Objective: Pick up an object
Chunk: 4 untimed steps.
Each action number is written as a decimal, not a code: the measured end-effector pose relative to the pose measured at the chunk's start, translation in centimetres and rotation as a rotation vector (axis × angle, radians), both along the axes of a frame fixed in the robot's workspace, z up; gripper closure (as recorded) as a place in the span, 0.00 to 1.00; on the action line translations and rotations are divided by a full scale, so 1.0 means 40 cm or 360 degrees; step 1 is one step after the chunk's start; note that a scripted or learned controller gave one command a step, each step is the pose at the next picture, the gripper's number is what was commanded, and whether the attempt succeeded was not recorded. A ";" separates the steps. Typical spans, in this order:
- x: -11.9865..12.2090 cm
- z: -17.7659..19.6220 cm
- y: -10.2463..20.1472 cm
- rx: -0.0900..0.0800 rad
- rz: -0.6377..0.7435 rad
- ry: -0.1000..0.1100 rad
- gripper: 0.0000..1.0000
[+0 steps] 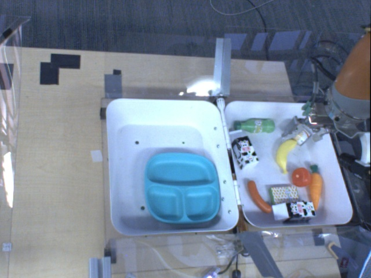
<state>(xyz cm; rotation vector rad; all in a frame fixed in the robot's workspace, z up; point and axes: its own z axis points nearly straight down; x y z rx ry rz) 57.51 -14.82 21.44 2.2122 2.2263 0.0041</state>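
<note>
Right bin [342,213], right of frame: pincer [302,133] at upper right, opening impossible to tell, nothing visibly held, poised just above banana [283,154]; advised approach is a straight descent, straddling the fruit's narrow width, clear of tomato [301,176].

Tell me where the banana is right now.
The banana lies in the right bin, in its upper middle, just below the pincer. The green bottle is up to its left and the tomato below it.
</note>
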 end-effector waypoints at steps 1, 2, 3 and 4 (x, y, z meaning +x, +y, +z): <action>0.037 -0.308 -0.070 0.0000 -0.0279 -0.0004 0.00; -0.170 -0.309 -0.051 0.0003 -0.0507 -0.0023 0.00; -0.023 -0.313 -0.106 0.0003 -0.0498 -0.0015 0.00; -0.016 -0.282 -0.100 0.0007 -0.0488 -0.0024 1.00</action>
